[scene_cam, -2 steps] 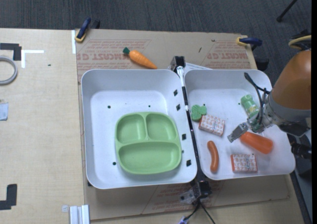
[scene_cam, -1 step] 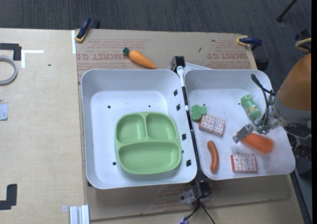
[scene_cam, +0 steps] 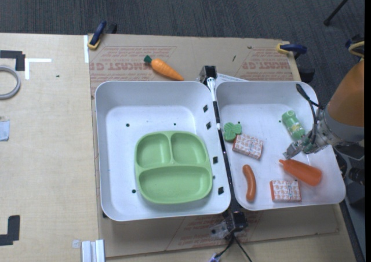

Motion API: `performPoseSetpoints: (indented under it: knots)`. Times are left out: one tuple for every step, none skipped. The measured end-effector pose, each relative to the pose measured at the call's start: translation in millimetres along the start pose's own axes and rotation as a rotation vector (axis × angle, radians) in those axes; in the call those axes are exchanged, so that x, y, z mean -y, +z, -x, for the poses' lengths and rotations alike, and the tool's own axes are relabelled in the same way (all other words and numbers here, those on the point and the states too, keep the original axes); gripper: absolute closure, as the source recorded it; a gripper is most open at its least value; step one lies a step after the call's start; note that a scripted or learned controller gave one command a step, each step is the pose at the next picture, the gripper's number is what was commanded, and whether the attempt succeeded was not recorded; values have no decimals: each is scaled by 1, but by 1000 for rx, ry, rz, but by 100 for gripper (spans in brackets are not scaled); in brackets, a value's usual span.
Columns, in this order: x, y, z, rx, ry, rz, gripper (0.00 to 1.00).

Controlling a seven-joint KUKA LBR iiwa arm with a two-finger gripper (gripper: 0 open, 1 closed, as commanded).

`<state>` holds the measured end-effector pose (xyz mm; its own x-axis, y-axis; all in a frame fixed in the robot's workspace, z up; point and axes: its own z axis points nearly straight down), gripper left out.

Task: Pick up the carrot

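An orange carrot (scene_cam: 302, 173) lies in the right bin (scene_cam: 264, 97) near its right wall, pointed end to the left. My gripper (scene_cam: 294, 151) hangs just above and to the left of that pointed end, close to it. A second, smaller carrot (scene_cam: 164, 68) with a green top lies outside the bins on the cardboard behind the left bin. Nothing is visibly held.
The right bin also holds a green bottle (scene_cam: 292, 124), a green vegetable toy (scene_cam: 232, 131), two patterned boxes (scene_cam: 248, 146) (scene_cam: 285, 190) and a sausage (scene_cam: 250, 183). A green divided plate (scene_cam: 173, 167) sits in the left bin (scene_cam: 151, 101).
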<state>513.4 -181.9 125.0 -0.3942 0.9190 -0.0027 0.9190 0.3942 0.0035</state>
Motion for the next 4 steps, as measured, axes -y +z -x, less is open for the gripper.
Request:
performPoseSetpoints:
  knots:
    - [0, 0, 0, 0, -1, 0, 0]
    - [30, -34, -19, -2, 202, -3, 0]
    - [38, 33, -2, -2, 201, -3, 0]
    - [24, 33, -34, -2, 565, -4, 0]
